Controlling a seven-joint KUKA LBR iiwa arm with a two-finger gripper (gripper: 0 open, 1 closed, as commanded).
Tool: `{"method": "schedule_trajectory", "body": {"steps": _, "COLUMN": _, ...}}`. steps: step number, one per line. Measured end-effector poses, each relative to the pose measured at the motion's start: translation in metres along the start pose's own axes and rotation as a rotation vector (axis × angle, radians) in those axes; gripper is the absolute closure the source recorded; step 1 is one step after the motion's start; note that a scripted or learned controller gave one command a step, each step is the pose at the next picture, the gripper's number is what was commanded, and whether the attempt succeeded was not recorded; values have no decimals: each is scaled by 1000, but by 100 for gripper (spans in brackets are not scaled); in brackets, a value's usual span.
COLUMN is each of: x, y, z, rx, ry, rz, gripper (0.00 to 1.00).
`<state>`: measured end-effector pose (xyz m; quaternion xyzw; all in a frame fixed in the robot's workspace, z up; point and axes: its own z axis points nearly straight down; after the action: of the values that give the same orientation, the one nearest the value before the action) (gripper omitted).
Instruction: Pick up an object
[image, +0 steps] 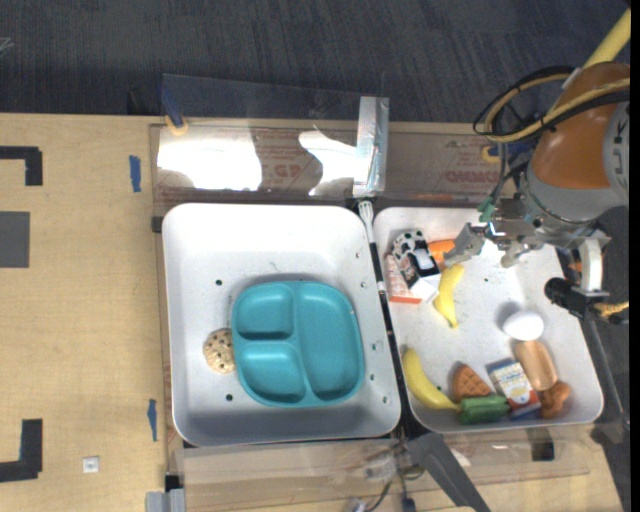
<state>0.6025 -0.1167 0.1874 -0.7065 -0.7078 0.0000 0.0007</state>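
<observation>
Gripper (492, 243) w/ open fingers just above-right of yellow banana (448, 295).

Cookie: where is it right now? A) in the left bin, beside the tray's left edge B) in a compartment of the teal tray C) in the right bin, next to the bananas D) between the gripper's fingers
A: the cookie lies on the left bin floor, against the left edge of the teal tray, outside its compartments.

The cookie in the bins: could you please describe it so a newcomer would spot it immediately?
Start at the left white bin, which holds a teal divided plate. Just off that plate's left edge lies the cookie, round, tan and speckled, the sole loose item there.
</observation>
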Motion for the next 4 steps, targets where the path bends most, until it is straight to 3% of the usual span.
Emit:
{"method": "schedule_trajectory", "body": {"steps": 1, "x": 5, "y": -15, "z": 65, "rx": -16, "ry": -6, "rz": -51, "gripper": 0}}
{"method": "schedule_trajectory", "body": {"steps": 2, "x": 6, "y": -46, "z": -18, "rx": -4, "ry": -1, "rz": 242, "gripper": 0}}
{"method": "schedule_trajectory", "body": {"steps": 3, "x": 23, "y": 23, "z": 24, "rx": 2, "ry": -1, "rz": 347, "gripper": 0}}
{"method": "schedule_trajectory", "body": {"steps": 4, "x": -3, "y": 47, "z": 81, "rx": -5, "ry": -1, "rz": 214, "gripper": 0}}
